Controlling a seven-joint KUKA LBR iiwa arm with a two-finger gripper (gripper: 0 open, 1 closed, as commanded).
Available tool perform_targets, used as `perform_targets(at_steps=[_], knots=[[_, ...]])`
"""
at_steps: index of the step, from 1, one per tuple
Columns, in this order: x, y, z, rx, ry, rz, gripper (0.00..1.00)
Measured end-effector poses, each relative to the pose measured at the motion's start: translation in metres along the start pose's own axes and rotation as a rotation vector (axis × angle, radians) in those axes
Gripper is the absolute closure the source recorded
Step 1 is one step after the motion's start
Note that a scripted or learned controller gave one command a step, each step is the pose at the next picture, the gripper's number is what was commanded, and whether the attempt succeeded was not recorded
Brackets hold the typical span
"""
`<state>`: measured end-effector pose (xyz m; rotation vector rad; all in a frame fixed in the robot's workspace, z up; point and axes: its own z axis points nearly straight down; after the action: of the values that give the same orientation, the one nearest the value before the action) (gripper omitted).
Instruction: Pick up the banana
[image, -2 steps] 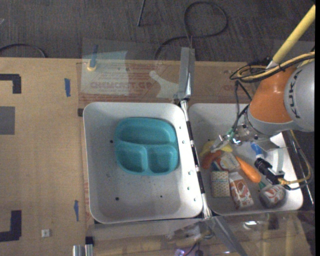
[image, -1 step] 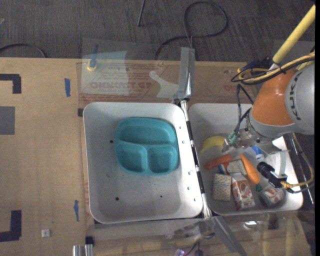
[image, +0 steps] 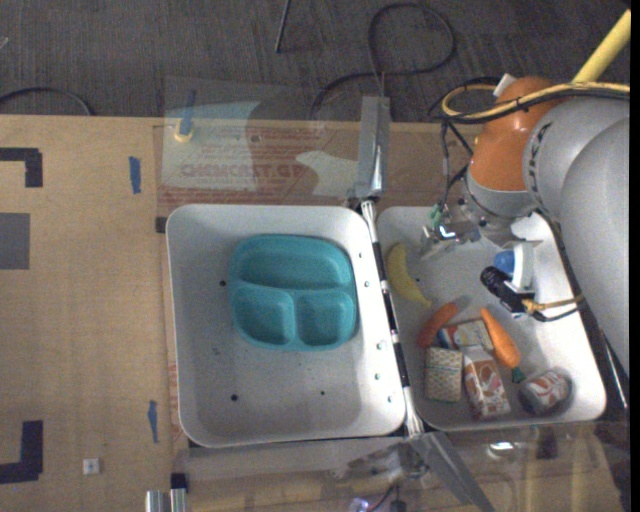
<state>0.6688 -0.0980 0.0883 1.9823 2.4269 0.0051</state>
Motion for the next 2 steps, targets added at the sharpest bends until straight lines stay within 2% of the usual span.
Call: perform_targets(at_steps=[1,2], knots=[[0.001,-0.001,0.001,0.003,0.002,-0.001,0.0],[0.0,0.002,-0.011,-0.002,-0.004,-0.005,1.0]])
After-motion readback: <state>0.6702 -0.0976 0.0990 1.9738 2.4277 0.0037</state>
